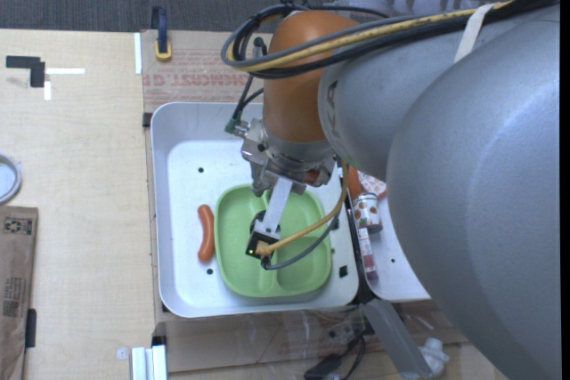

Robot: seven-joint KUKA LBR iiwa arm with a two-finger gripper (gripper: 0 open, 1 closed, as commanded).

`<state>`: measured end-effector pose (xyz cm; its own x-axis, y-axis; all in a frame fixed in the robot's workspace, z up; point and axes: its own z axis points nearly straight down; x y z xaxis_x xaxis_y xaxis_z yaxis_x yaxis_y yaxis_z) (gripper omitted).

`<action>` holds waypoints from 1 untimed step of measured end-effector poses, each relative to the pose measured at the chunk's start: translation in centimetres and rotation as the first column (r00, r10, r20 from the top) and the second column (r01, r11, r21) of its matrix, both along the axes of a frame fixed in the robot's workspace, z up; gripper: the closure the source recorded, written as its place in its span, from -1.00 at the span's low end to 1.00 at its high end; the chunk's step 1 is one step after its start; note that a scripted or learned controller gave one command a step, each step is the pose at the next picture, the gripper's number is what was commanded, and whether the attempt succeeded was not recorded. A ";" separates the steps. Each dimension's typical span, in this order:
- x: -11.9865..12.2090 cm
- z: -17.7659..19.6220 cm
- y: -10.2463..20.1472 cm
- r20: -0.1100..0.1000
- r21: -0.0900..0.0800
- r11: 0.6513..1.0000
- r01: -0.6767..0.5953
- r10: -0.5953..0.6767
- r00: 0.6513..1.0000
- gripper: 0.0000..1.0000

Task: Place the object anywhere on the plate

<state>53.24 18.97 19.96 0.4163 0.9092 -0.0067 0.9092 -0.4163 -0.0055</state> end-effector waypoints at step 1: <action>-4.9 0.4 3.9 0.000 0.001 0.985 -0.171 0.171 0.985 1.00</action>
<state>48.36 22.87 20.40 0.2543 0.9671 -0.0062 0.9671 -0.2543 -0.0059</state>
